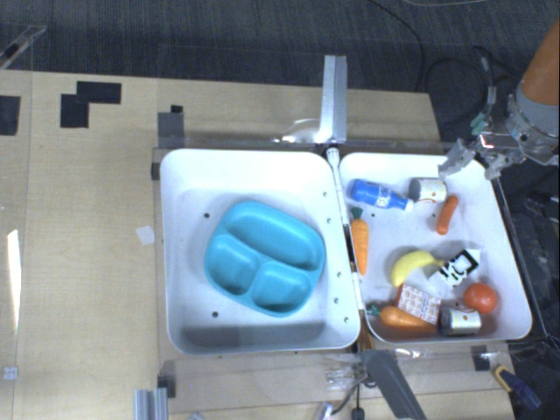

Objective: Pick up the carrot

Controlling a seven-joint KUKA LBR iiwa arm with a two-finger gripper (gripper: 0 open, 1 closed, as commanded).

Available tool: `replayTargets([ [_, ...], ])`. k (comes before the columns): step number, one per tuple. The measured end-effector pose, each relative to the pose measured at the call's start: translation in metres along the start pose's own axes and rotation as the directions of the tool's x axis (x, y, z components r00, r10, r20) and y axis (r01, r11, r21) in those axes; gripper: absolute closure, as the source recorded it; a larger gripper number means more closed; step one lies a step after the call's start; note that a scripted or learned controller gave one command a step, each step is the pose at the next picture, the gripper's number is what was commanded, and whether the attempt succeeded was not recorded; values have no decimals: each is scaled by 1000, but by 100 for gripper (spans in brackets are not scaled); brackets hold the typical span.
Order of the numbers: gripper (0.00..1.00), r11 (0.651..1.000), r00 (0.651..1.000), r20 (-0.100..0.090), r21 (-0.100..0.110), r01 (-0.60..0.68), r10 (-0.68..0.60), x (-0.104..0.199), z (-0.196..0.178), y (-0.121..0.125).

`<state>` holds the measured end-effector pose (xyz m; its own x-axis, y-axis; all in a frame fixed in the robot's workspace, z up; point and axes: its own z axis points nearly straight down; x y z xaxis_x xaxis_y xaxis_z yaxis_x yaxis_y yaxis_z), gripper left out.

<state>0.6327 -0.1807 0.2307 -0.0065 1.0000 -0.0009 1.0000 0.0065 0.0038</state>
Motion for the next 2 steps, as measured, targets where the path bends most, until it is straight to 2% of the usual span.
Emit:
replayTargets([
  [1, 0, 957, 957, 0, -1, 290, -290, 67, 90, -41],
  [2, 100, 957, 957, 3, -8, 291, -291, 68, 78, -38],
])
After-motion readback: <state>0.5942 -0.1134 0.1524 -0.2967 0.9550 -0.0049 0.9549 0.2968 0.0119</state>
